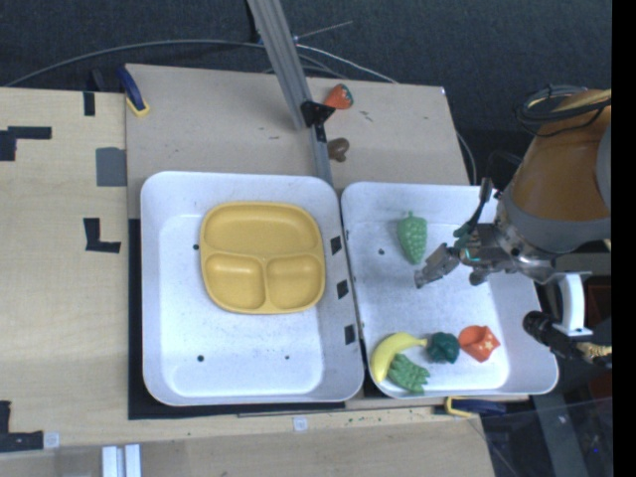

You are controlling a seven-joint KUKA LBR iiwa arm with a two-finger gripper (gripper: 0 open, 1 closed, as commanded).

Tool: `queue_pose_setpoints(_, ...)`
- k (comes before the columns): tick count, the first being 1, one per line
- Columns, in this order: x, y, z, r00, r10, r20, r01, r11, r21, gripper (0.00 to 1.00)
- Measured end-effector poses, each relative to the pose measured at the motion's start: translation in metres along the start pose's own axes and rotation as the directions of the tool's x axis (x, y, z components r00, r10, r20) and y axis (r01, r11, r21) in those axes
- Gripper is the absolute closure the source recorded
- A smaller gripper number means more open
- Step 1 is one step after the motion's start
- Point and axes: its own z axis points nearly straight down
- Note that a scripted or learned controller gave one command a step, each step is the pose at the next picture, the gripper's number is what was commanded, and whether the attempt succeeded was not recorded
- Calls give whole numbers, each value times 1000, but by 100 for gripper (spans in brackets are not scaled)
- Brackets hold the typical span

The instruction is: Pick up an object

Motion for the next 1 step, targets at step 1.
queue_pose_setpoints(1,0,0,0,1000,0,0,0,1000,0,0)
